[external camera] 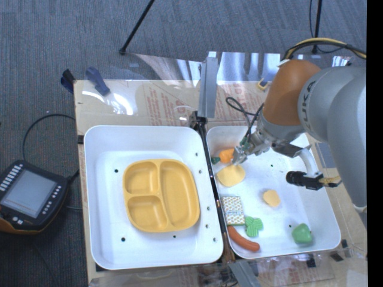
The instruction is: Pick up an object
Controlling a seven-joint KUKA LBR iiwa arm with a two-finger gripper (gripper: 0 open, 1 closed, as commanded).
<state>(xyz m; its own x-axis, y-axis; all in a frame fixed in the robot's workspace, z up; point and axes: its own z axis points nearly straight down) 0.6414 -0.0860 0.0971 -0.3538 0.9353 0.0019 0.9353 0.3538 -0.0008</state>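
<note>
Yellow plastic fills the left bin (102, 148), where a divided tray (160, 195) lies alone. Toy food is scattered in the right bin (323, 211). The claw (239, 156) is low at that bin's far left, tip touching a pale yellow disc (231, 176) beside an orange piece (226, 155), likely aiming there. Whether it grips anything I cannot tell.

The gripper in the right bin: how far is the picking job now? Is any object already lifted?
Done: the arm has reached into the right bin, and the gripper sits low at the pale yellow piece, beside the orange piece. In hand: nothing visibly; whether the fingers grip anything cannot be told. Left: closing on one object and lifting it. The sausage and the green pepper lie untouched.
</note>
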